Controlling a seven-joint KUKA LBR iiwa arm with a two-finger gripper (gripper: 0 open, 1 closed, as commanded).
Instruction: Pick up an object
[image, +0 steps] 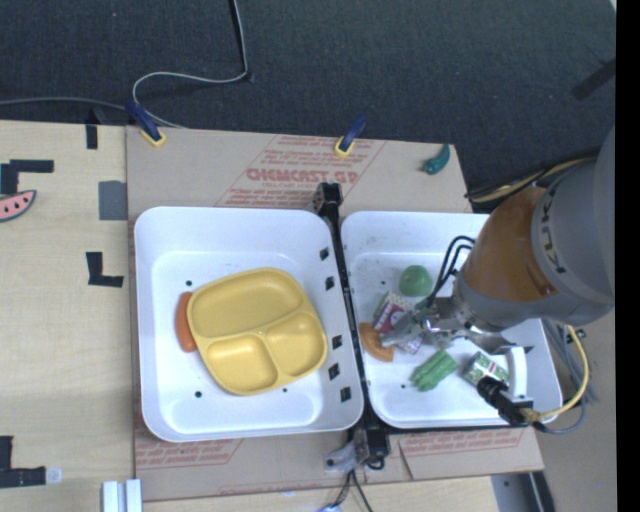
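The arm (545, 255) reached in from the right and hung low over the right-hand white bin (520, 412), its grey body and orange band covering much of that bin's far right part. The gripper (425, 322) sat down among a small clutter of objects near the bin's left half, and whether it was open, closed, or gripping anything could not be told, since the wrist and the clutter hid its tips. Right at the gripper lay a crumpled packet with red and silver on it (392, 318), touching or very nearly touching the tool. Just above that was a green round object (415, 279), and just below and to the left an orange-brown piece (377, 346) rested against the bin's left wall. A green knobbly toy (434, 371) lay a little below the gripper, apart from it, on the bin floor. The left-hand white bin (160, 300) held a yellow divided tray (257, 329) lying tilted across its middle, with an orange object (184, 322) (mostly hidden) peeking out from under the tray's left edge. Both bins stood side by side on a cardboard sheet (290, 170) printed with red letters.
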